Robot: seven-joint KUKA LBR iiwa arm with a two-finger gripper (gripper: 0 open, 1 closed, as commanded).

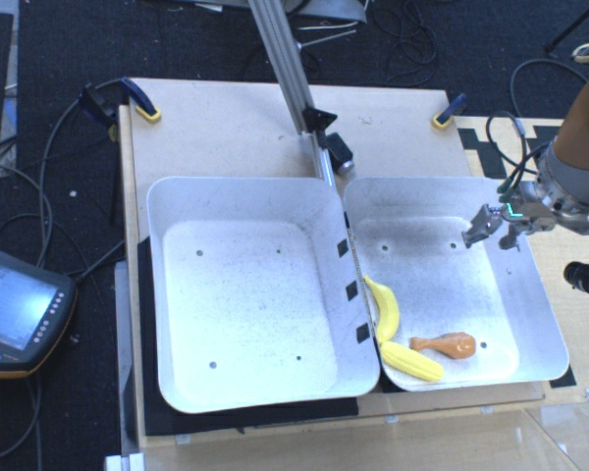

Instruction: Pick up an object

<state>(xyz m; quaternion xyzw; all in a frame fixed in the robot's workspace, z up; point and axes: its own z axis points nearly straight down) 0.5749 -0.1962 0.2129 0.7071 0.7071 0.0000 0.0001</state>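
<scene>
Lowest in the frame, near the front edge of the right bin [530, 292], lie two yellow bananas [398, 341] and a brown toy chicken leg [446, 345]. One banana curves along the bin's left wall. The other lies flat at the bottom, and its tip sits just beside the chicken leg. The chicken leg lies on its side, to the right of the bananas.

The left bin [245, 292] sits next to the right one, and they touch in the middle of the frame. Both bins rest on a light wood counter [226, 130].

The hand [491, 228] hangs over the upper right part of the right bin, well apart from the bananas and the chicken leg. Its fingers are spread a little, and nothing is between them. The grey arm [574, 175] comes in from the right edge of the frame.

A silver pole [285, 52] leans up from the middle of the counter toward the top of the frame. A screen box [20, 312] lies on the dark floor at the left.
</scene>
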